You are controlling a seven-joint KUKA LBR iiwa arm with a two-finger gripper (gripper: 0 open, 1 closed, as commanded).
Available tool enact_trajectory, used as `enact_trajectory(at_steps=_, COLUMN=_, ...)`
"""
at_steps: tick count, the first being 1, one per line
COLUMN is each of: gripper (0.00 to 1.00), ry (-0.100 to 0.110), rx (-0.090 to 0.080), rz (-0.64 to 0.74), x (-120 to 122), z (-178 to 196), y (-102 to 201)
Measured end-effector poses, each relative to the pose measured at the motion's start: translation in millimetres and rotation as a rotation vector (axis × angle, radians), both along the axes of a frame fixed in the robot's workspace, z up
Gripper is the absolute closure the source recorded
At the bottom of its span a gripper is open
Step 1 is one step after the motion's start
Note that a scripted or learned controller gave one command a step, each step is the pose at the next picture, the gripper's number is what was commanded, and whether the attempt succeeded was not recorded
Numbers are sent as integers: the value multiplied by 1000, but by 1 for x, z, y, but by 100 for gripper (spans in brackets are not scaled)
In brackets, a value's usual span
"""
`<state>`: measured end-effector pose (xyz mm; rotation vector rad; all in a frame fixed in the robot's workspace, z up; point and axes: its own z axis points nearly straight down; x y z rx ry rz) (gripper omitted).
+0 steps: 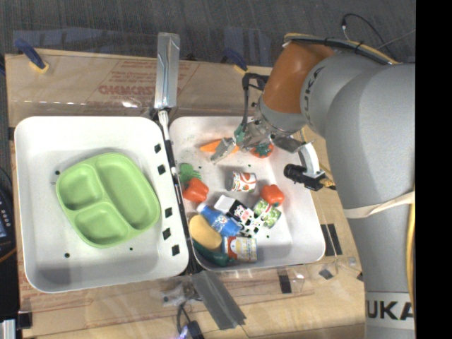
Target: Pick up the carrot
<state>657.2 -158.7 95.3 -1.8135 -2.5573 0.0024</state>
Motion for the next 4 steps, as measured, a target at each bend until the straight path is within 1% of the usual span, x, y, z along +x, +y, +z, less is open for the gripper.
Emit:
enact_trajectory(at_steps=1, gripper=0, ry=-6, rx=-3, rz=291, x=0, z=68, y=-18)
enact_trajectory(at_steps=2, gripper=0, ry=-4, rx=0, rz=541, x=-1, z=-4, y=32)
enact_trajectory(at_steps=3, gripper=100, ry=-3, rx=0, rz=545, x=0, z=6, y=32)
enact_trajectory(at_steps=4, gripper=100, ry=-6, rx=-2, rz=466, x=-14, z=98, y=97)
